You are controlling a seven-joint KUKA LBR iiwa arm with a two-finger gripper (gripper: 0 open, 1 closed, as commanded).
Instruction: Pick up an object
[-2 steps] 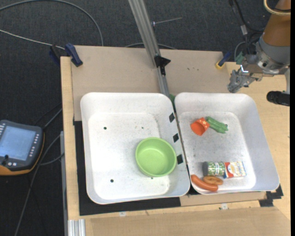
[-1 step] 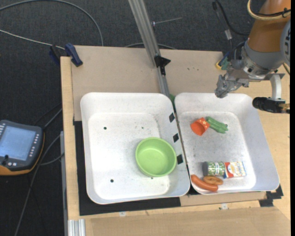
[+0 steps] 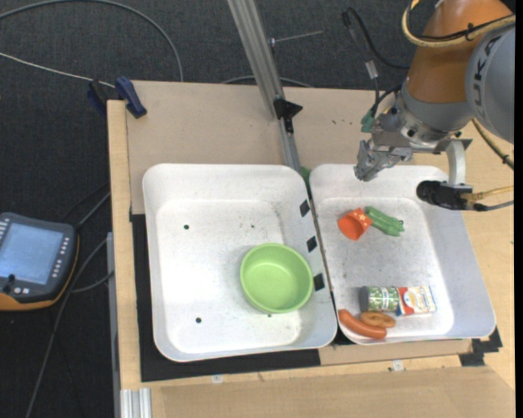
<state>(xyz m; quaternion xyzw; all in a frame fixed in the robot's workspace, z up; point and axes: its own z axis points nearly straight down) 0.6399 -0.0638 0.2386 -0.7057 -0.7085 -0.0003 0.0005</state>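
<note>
Above right bin [image 3: 458, 245], gripper [image 3: 365, 171] downward.

Arm [image 3: 458, 57] cut off at top edge (right corner too)

A pale tan wooden tabletop [image 3: 212, 122] stands on dark grey speckled carpet floor [image 3: 49, 122]. A slanted silver metal post [image 3: 260, 61] rises from the tabletop's middle. Thin grey cables [image 3: 155, 24] loop over the carpet. A blue clamp [image 3: 131, 96] grips the far left corner. An orange-edged handheld control screen [image 3: 31, 260] lies left.
</note>
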